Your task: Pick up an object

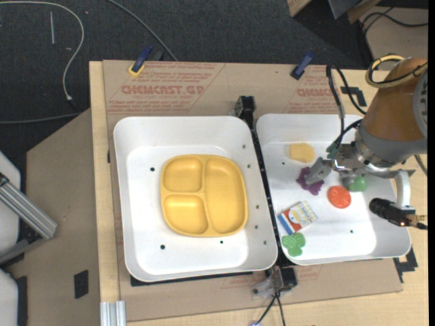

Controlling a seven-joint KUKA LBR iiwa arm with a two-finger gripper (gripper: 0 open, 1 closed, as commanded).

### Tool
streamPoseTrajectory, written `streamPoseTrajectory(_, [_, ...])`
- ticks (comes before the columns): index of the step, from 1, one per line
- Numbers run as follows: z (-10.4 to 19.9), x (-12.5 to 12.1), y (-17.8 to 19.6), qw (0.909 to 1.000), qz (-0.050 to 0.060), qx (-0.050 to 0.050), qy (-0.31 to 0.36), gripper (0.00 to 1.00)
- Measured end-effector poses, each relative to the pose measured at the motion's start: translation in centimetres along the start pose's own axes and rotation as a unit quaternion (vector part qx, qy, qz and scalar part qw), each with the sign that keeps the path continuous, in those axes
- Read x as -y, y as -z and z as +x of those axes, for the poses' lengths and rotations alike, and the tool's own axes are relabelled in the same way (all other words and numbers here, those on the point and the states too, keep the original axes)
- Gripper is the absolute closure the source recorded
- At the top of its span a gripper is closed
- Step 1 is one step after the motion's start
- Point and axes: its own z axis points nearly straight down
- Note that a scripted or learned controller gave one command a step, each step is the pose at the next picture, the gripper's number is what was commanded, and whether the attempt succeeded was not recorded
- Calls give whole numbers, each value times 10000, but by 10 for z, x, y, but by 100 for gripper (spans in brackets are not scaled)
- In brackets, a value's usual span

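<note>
The brown board [204, 87] under the bins reads "CHEMCAST GP" in red. The left bin [129, 182] holds a yellow divided plate [204, 194]. In the right bin [326, 246], the gripper [325, 170] hangs just above a purple toy [311, 180]; whether it grips cannot be told. An orange ball [339, 196] lies near.

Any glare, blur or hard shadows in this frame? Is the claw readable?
Camera view: even, soft lighting; the white bins are bright, nearly washed out, but show no hard glare. The yellow plate is sharp, with faint shadows in its compartments. The claw is dark and somewhat blurred over the purple toy. A slight slant skews the bench edges.
</note>
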Motion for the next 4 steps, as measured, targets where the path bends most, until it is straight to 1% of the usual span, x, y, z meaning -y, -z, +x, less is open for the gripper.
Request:
streamPoseTrajectory(1, [-5,7,-58,10000,-1,0,-2,0])
streamPoseTrajectory(2, [-5,6,-61,10000,-27,5,0,0])
streamPoseTrajectory(3, [-5,4,-49,10000,-55,16,-1,100])
streamPoseTrajectory(4, [-8,6,-6,10000,-42,17,4,100])
